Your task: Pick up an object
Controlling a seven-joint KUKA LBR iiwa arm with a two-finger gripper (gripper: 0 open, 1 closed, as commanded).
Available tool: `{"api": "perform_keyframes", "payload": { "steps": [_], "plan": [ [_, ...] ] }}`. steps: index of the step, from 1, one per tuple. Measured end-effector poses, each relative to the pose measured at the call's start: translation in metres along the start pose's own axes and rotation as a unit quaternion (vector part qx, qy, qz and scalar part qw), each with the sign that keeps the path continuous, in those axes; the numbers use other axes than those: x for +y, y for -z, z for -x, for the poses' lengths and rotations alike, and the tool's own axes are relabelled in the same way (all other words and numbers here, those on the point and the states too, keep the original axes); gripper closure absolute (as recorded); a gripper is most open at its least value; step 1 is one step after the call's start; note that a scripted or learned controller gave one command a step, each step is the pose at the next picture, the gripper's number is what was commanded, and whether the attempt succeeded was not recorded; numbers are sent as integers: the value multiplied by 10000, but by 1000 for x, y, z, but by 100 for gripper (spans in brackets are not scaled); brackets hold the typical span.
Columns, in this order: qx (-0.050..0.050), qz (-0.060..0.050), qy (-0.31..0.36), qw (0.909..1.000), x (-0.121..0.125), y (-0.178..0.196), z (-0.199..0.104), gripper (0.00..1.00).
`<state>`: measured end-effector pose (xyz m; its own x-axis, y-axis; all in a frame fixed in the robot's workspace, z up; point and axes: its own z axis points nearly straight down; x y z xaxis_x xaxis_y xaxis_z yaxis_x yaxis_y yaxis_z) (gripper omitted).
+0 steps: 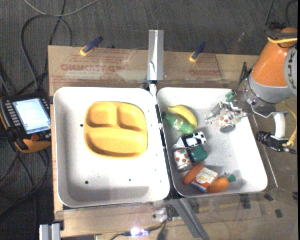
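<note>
The tool hovered over the right bin, apart from the clustered toys; its opening and contents could not be determined.

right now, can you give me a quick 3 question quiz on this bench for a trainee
1. True or false: the yellow divided tray lies in the left bin.
2. Which bin is the tool over: A left, B right?
3. Fill in: the banana lies near the right bin's ____ edge, far or near.

Key: 1 true; 2 B; 3 far.
</note>
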<state>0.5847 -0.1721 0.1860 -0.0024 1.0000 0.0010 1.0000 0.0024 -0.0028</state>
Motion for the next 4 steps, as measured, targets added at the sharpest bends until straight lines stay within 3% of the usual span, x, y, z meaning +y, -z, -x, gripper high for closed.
{"api": "perform_keyframes", "payload": {
  "steps": [1, 2, 3, 4],
  "plan": [
    [13, 37, -250, 9997, 19, -90, 38, 0],
    [-19, -67, -212, 9998, 65, -96, 7, 0],
    [-10, -1, -1539, 9881, 15, 7, -62, 0],
    [-17, 69, -1162, 9932, 43, -96, -49, 0]
  ]
}}
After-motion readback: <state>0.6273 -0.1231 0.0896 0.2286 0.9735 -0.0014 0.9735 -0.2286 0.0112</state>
